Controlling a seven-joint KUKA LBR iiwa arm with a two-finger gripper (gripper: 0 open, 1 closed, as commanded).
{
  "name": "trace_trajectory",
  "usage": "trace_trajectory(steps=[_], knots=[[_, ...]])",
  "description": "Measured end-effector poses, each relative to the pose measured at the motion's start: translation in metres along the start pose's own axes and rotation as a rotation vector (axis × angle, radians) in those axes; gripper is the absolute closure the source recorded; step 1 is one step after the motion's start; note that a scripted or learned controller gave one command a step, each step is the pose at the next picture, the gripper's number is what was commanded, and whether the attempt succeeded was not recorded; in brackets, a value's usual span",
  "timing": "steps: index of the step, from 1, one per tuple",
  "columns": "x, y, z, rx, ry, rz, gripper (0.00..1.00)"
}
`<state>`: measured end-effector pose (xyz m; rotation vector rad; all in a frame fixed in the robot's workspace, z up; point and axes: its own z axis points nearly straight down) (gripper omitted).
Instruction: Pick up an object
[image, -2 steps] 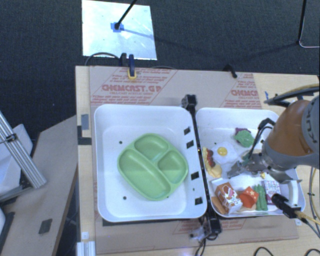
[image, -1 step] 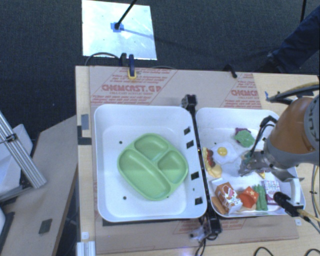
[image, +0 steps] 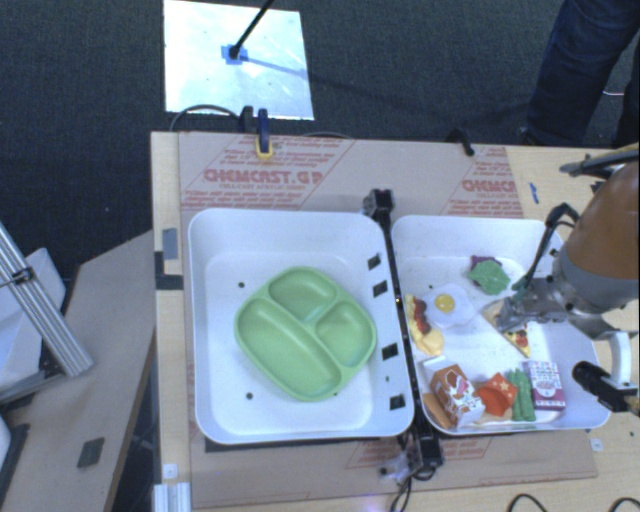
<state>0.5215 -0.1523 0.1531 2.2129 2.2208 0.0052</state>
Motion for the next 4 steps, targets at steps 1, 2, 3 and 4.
trace_trajectory(steps=[1,2,3,4], knots=[[0.003,0.0,-0.044,0.001,0.0,-0.001,1.0],[0.002,0.002,-0.073,0.003,0.001,-0.001,1.0],[0.032,0.045,-0.063,0.002,0.002,-0.005,1.0],[0.07,0.081,-0.059,0.003,0.003,-0.006,1.0]])
